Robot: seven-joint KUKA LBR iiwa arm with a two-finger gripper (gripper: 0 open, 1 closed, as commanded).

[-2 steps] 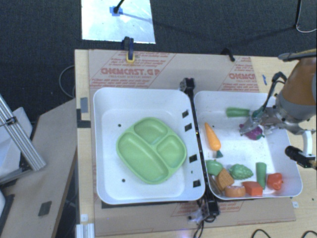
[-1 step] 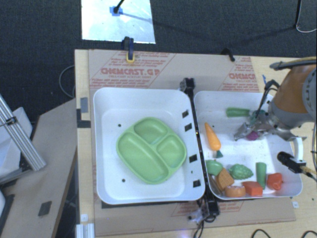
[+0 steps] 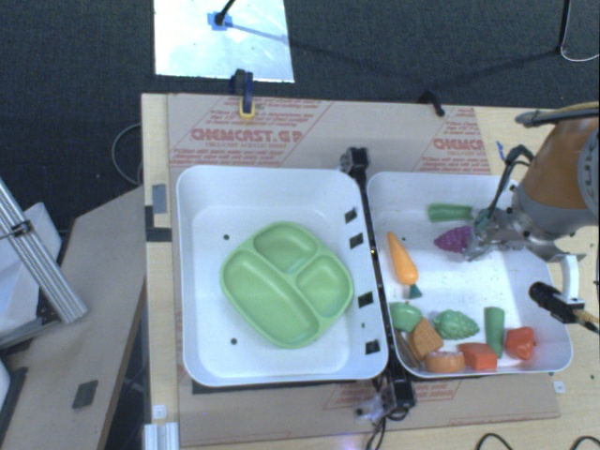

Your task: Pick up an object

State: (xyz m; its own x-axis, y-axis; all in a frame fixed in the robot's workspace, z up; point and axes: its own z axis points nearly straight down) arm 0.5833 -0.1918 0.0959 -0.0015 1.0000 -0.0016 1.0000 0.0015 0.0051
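The gripper point(image 3: 480, 242) sits in the right bin point(image 3: 553, 289) just beside a purple grape bunch point(image 3: 453, 240); its grip state cannot be told. At 12 o'clock of the grapes lies a green pepper point(image 3: 448, 213), at 8 o'clock an orange carrot point(image 3: 403, 260). The left bin point(image 3: 202, 204) holds a green divided plate point(image 3: 286, 284). The board point(image 3: 281, 125) reads "CHEMCAST GP".

A purple grape bunch point(image 3: 454, 240) lies in the right bin's point(image 3: 553, 352) upper part, just below a green vegetable point(image 3: 450, 213). My gripper point(image 3: 481, 243) sits right beside it.
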